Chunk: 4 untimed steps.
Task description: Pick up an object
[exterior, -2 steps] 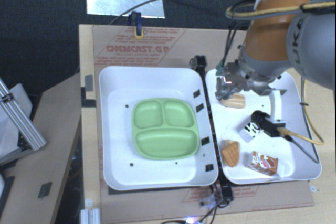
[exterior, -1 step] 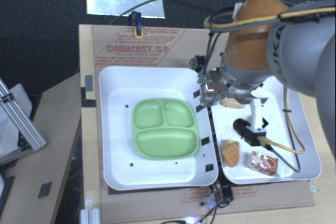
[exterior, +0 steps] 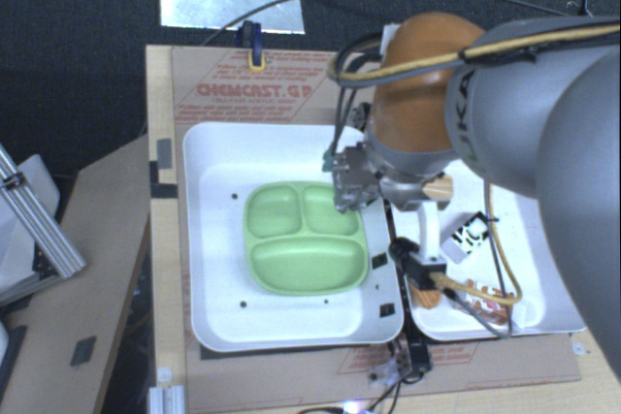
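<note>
A light green divided plate point(exterior: 303, 239) lies flat in the left white bin point(exterior: 218, 199). My gripper point(exterior: 351, 189) hangs from the orange band point(exterior: 422, 82) of the arm and sits over the plate's upper right corner, close to the wall between the two bins. The wrist body hides the gripper's tip. In the right bin point(exterior: 534, 296) lie a small white and black object point(exterior: 466, 236), an orange piece point(exterior: 427, 294) and a brownish piece point(exterior: 482, 298). A tan object point(exterior: 439, 190) peeks out just under the wrist.
The big grey arm link point(exterior: 553, 131) covers much of the right bin. Cables point(exterior: 500, 267) loop down over that bin. A cardboard sheet point(exterior: 257, 87) lies under the bins, and an aluminium rail point(exterior: 39, 218) stands at the left.
</note>
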Each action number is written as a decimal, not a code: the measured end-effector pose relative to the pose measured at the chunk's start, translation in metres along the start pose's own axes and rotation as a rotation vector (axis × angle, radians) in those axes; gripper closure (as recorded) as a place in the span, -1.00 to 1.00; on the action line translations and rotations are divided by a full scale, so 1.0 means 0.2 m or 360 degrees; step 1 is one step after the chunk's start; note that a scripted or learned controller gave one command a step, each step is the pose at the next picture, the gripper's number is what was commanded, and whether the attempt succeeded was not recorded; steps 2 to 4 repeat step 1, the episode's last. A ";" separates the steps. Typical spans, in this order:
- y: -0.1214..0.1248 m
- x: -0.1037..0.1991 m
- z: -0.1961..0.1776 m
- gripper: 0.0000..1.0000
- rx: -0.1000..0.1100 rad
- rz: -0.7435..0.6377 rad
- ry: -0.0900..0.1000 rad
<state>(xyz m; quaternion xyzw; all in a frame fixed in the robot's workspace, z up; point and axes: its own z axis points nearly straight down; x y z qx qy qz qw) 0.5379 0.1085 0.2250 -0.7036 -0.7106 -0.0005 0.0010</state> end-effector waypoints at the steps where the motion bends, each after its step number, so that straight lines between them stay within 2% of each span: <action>1: 0.00 -0.02 0.00 -1.00 -0.0002 0.0011 -0.0003; 4: 0.00 -0.02 0.00 -1.00 -0.0002 0.0011 -0.0003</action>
